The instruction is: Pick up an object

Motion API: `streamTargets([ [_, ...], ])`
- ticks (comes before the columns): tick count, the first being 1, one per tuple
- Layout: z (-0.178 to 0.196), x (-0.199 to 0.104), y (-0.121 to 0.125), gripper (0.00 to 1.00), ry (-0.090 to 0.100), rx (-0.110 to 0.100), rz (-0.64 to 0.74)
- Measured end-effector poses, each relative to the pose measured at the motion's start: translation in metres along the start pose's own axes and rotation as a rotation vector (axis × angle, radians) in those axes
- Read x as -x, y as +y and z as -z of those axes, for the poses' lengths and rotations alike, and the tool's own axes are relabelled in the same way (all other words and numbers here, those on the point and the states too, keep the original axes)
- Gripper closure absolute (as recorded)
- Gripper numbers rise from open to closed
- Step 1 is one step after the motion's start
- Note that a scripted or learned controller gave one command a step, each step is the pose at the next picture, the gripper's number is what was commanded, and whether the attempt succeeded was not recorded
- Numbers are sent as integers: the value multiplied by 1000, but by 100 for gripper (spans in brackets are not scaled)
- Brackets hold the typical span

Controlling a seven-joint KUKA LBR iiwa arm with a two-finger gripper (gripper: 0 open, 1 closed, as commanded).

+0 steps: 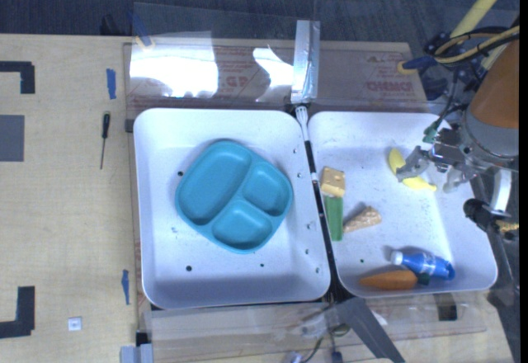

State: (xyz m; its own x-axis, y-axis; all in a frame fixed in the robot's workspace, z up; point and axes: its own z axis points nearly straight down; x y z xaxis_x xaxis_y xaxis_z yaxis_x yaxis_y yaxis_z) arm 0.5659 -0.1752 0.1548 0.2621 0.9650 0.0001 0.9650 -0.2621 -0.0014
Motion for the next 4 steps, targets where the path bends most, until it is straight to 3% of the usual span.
streamTargets([
  [1, -58, 20, 28, 0, 5, 2, 147],
  [2, -68, 5, 74, 0, 4, 5, 242],
  [3, 65, -2, 77, 0, -4, 18, 407],
  [4, 76, -27, 85, 0, -2, 7, 389],
])
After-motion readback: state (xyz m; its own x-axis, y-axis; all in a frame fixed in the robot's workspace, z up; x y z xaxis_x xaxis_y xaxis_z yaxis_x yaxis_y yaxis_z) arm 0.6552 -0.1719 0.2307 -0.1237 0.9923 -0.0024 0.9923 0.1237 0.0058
